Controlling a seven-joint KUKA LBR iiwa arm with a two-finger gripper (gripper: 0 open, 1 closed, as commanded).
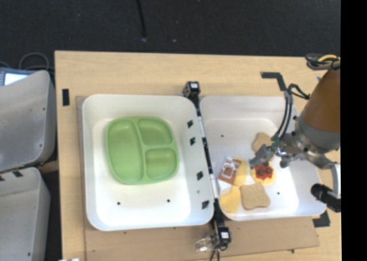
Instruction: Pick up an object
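I read this as the approach step: my gripper hovers above the red toy in the right bin, jaw state indiscernible. Next: descend toward six o'clock.

We see a light wood bench top on a dark, speckled floor, which fills the upper part of the view, well above the jaws. A thin dark cable runs across it at a slant. Far left of the jaws, past the bench edge, sit two pale grey rounded housings. Lighting is even, no hard shadows.
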